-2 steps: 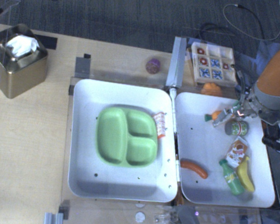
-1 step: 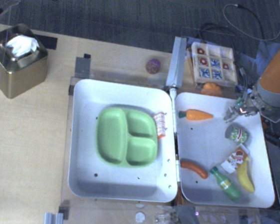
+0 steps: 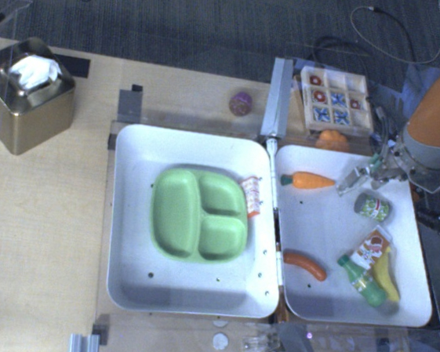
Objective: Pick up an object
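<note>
two bins below me; my gripper (image 3: 359,179) hovers with fingers spread apart, gripping nothing, over the right bin (image 3: 417,312); carrot (image 3: 311,182) just beside it, can (image 3: 373,207) just below

Two bins (image 3: 122,200); one carrot (image 3: 310,181).

The two shallow white plastic bins (image 3: 122,200) looked smooth and faintly glossy. The green divided plastic tray (image 3: 192,215) appeared matt. The pale wooden bench (image 3: 32,229) was smooth.
</note>
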Action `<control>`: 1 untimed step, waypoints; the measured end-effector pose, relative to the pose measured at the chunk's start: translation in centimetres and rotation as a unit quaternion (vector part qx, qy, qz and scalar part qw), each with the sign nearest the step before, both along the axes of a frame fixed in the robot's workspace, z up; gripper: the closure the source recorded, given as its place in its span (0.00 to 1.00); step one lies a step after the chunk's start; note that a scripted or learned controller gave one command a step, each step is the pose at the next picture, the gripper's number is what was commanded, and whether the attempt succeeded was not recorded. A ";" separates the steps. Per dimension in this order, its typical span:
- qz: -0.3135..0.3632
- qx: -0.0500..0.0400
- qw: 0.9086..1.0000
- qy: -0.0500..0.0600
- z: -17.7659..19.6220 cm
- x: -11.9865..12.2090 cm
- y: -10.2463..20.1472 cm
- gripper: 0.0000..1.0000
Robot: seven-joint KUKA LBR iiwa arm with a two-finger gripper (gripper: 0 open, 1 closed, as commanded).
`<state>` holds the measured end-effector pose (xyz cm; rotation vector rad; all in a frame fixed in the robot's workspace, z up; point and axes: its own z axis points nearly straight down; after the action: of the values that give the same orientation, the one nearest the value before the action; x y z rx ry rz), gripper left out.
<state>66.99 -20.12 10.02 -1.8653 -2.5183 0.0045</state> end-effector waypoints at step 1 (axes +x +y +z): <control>-0.021 -0.002 1.000 -0.009 -1.1 -4.5 -0.3 0.00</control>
<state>62.47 -20.42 8.87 -1.9285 -2.4908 -0.0074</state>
